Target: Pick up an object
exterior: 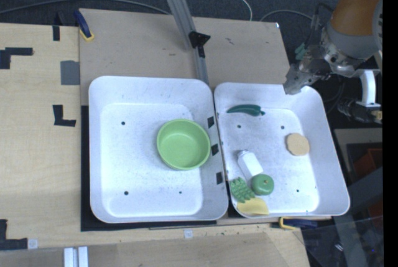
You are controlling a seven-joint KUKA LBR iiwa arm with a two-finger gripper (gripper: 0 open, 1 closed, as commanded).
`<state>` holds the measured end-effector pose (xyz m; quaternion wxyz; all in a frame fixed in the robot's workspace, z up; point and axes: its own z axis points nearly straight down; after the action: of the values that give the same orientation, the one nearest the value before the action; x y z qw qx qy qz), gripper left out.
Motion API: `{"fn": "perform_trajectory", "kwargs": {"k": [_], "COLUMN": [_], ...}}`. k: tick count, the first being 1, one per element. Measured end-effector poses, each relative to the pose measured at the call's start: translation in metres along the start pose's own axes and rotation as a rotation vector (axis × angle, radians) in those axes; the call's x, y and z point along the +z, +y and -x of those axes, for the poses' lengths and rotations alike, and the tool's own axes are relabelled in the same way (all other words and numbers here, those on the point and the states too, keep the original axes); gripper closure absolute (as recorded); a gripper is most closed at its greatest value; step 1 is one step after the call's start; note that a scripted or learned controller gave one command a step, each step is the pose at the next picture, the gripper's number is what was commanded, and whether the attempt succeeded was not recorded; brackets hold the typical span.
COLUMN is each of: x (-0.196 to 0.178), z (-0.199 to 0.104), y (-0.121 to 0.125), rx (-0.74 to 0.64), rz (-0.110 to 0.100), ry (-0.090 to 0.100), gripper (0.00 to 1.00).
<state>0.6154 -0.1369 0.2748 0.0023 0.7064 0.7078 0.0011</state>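
Gripper (pixel 295 83) hangs over the right bin's (pixel 329 154) far right corner, whether spread or pressed together I cannot tell, and the nearest pickable thing, a tan disc (pixel 298 144), lies on the floor toward the camera.

The surface (pixel 143 48) is a pale wooden board with black tape marks along its left part, a grey patch (pixel 69 71) beside them, and a blue and yellow clamp (pixel 83 25) at its far left edge. Directly on it sit 2 shallow white bins, the left bin (pixel 109 154) and the right bin (pixel 317 154), side by side with rims touching at the middle. A slanted grey metal post (pixel 180 7) rises from behind the bins.
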Motion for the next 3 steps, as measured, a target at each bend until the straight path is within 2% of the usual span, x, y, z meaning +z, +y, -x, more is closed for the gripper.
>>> {"fn": "perform_trajectory", "kwargs": {"k": [1, 2, 3], "x": [-0.002, 0.017, 0.018], "z": [-0.05, -0.093, -0.15], "y": [-0.015, -0.036, -0.05], "rx": [-0.003, -0.003, -0.005], "rz": [-0.007, -0.009, -0.008], "ry": [0.003, 0.003, 0.004], "gripper": [1.0, 1.0, 1.0]}}
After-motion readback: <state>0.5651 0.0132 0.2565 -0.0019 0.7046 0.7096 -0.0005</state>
